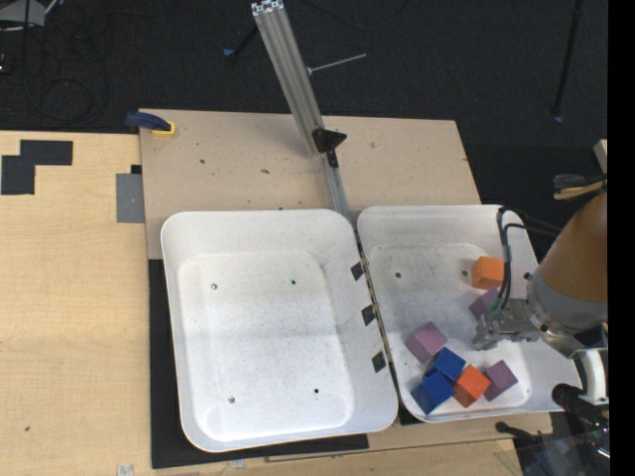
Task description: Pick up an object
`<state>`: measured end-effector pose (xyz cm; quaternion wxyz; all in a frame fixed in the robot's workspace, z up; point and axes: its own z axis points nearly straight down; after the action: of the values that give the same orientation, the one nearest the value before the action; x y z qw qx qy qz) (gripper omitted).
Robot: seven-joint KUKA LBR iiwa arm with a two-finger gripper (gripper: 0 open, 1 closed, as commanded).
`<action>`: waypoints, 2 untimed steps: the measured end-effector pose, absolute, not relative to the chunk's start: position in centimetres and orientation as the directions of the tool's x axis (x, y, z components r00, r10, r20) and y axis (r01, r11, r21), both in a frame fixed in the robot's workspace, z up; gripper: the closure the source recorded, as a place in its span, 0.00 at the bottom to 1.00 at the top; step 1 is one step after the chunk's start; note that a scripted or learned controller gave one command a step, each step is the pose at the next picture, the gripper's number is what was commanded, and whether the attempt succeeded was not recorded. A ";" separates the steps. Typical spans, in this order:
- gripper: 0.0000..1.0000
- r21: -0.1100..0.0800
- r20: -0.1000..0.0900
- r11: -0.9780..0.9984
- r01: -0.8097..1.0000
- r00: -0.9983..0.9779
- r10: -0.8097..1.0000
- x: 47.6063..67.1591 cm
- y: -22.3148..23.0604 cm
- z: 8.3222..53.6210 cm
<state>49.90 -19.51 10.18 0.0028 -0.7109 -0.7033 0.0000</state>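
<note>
The right bin (417, 234) holds several small blocks. An orange cube (486, 272) lies near its far right side, and just below it a purple block (481, 304) is partly covered by the arm. My gripper (488, 337) is down inside this bin, right beside that purple block and above the front cluster. The cluster is a purple cube (427, 342), two blue cubes (448, 364) (432, 393), an orange cube (471, 385) and another purple cube (502, 377). The gripper's tips are too dark and small to read.
The left bin (260, 228) sits beside the right one, with black clips along the shared wall (364, 296). A slanted aluminium bar (293, 77) rises behind the bins. The arm's grey and orange body (580, 266) overhangs the right bin's right rim.
</note>
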 end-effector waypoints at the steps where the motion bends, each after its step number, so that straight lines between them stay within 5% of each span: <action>1: 1.00 0.001 0.000 0.001 1.000 -0.001 1.000 49.7 -19.1 14.5; 2: 1.00 0.004 -0.001 0.001 1.000 -0.001 1.000 49.3 -19.4 20.7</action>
<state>49.29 -19.37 20.66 -0.0019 -0.7068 -0.7074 -0.0010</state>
